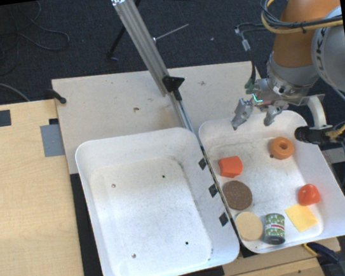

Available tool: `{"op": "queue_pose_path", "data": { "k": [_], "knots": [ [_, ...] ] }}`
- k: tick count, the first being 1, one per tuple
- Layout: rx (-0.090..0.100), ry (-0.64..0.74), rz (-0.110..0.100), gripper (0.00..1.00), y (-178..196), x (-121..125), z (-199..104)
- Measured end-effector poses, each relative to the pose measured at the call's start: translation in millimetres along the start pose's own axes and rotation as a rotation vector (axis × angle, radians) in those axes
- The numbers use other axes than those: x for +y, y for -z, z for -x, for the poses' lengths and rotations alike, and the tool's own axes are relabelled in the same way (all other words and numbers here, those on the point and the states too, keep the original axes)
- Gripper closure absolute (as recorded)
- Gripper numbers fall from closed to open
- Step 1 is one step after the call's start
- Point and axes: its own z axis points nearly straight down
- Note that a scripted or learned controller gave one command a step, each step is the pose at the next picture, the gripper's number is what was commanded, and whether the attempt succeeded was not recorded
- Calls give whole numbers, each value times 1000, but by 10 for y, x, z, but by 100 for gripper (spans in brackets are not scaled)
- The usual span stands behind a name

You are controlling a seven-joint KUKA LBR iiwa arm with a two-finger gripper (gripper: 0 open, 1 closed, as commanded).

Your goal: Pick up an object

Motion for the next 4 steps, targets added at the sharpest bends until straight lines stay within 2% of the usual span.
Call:
{"op": "queue_pose_path", "data": {
  "k": [1,2,3,4],
  "knots": [
    [0,-4,-5,0,-518,-84,62],
    [1,-6,-5,0,-1024,-170,-7],
    [0,-7,-2,0,-1196,-175,-13],
    [0,-11,-2,100,-1087,-174,-3]
  ]
}}
